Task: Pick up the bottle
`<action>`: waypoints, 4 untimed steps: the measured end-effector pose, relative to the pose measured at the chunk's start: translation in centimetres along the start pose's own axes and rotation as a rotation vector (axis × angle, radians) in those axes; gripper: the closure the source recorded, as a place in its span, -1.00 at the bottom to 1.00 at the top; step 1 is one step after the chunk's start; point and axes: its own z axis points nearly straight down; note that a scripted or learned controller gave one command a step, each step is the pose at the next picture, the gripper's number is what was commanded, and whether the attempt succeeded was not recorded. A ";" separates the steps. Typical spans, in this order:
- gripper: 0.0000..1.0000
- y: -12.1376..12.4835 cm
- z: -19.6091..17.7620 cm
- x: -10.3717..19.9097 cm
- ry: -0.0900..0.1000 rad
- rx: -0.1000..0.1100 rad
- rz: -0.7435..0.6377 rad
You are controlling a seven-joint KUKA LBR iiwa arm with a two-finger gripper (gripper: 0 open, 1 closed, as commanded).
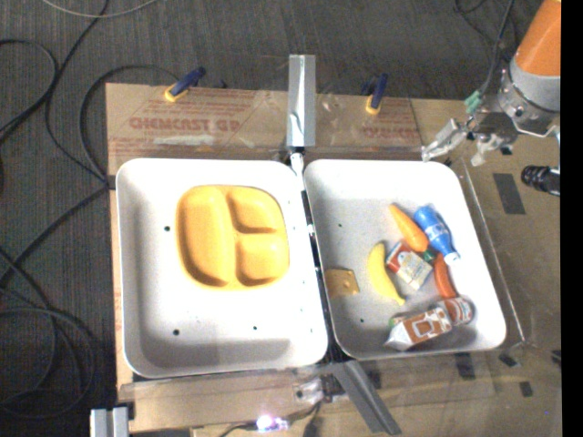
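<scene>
Lying in the right bin (pixel 360 198), the blue bottle (pixel 435 231) is seen with its white cap toward the bin's near right side, beside a carrot (pixel 409 228). A banana (pixel 383 272), a small carton (pixel 409 267) and a brown-and-white carton (pixel 421 328) are gathered near it. The gripper (pixel 453 140) is held above the bin's far right corner, well apart from the bottle; its fingers are spread and nothing is gripped. A yellow tray (pixel 233 235) is set in the left bin (pixel 146 317).

— Any writing you can make out?
— Red lettering on the clear sheet (pixel 196 126) behind the bins, too faint to read for certain. The carton (pixel 421 327) print is blurred.
</scene>
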 end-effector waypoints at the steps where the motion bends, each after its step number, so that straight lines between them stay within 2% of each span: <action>1: 1.00 0.0 -0.9 0.0 -0.004 0.002 -0.001; 2: -1.00 0.0 -0.9 0.0 -0.005 0.002 -0.002; 3: -1.00 0.1 6.2 -0.6 -0.006 0.002 0.011; 4: -1.00 -1.2 13.7 0.3 0.002 -0.006 -0.007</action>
